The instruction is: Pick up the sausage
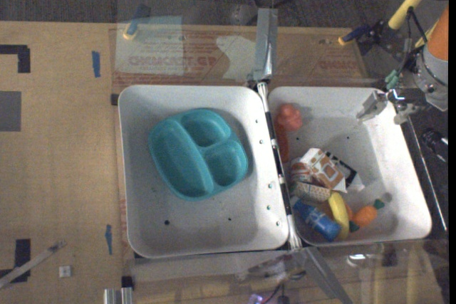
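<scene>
Pincer (377,105) over the right bin's (399,153) far right corner; sausage (287,126) by the divider.
How far the pincer is open I cannot tell, and nothing shows in its grasp. The sausage lies against the right bin's left wall, long axis running near to far, well apart from the pincer. A teal tray (199,152) sits in the left bin (142,110).

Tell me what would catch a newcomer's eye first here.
Probably the teal divided plate, alone in the left bin. Next, the heap of toy food along the right bin's left and front sides, with the reddish sausage apart at the back left. The gripper sits over the right bin's back right corner.
</scene>
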`<state>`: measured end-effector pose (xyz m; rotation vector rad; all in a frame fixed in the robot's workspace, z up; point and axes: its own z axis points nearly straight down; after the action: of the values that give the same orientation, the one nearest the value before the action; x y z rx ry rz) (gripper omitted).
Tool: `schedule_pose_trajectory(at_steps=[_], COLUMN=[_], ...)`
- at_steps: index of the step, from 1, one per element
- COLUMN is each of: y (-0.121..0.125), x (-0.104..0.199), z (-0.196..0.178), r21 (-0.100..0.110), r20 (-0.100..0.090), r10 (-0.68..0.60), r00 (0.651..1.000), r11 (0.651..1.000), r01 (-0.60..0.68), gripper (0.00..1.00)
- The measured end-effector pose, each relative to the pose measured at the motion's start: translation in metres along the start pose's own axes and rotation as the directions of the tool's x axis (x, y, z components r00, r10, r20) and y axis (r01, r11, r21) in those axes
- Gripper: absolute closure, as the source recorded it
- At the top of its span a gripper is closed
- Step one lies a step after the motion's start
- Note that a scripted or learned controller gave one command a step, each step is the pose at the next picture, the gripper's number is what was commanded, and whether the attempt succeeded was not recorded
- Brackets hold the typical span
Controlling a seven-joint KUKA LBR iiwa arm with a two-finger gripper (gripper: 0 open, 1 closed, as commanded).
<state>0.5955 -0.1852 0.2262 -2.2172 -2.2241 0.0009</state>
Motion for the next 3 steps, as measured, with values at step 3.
schedule_pose_trajectory(at_steps=[3], y=[0.073], x=[0.085], z=[0.114], r21=[-0.005], r20=[0.004], r10=[-0.285], r00=[0.958], r11=[0.958], r01=[0.285], gripper=[0.0])
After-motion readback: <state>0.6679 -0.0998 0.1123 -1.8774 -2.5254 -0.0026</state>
